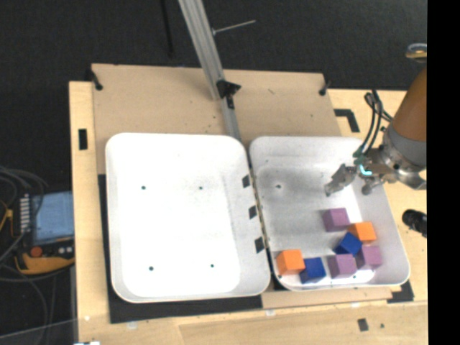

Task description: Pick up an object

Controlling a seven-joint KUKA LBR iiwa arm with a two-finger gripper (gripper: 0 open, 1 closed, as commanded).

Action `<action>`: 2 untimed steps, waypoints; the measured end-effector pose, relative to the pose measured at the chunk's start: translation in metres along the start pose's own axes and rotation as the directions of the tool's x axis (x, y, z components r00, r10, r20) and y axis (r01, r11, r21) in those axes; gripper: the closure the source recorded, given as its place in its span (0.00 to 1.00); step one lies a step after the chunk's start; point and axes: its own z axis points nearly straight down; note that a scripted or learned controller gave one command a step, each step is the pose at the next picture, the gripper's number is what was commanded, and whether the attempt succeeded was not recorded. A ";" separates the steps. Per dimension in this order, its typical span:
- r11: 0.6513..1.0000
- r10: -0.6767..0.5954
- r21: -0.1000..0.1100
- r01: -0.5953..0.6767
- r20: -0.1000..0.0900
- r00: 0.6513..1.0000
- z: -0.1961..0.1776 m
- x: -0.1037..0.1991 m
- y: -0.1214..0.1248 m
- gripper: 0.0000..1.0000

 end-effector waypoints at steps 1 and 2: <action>1.000 0.000 -0.004 0.000 0.001 1.000 -0.002 0.000 0.001 0.00; 1.000 0.003 -0.001 -0.003 0.002 1.000 0.042 -0.008 -0.002 0.00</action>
